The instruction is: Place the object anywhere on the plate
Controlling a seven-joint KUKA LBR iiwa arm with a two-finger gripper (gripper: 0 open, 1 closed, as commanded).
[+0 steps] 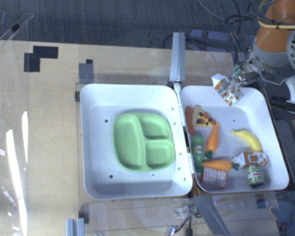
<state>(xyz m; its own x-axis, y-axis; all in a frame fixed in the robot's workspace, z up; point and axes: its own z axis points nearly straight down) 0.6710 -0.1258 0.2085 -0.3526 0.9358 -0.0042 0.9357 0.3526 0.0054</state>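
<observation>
Right bin (273,132), near end: maroon box (215,178), printing unreadable; jar with green contents (255,176); small carton (254,159), label illegible; lying carrot (217,165). Middle: green bottle (198,149), upright carrot (213,137), banana (247,139), pizza slice (203,117), sausage (189,119). Left bin (88,146): green three-compartment plate (143,140). Far right corner: gripper (234,81) above the rim, closed on a white-and-orange carton (226,90), text too small to read.

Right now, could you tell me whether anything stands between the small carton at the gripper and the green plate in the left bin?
The small carton sits at the gripper, over the right bin's far edge. Between it and the green plate lie only the bins' adjoining rims, low down. Nothing lies on the plate.
</observation>
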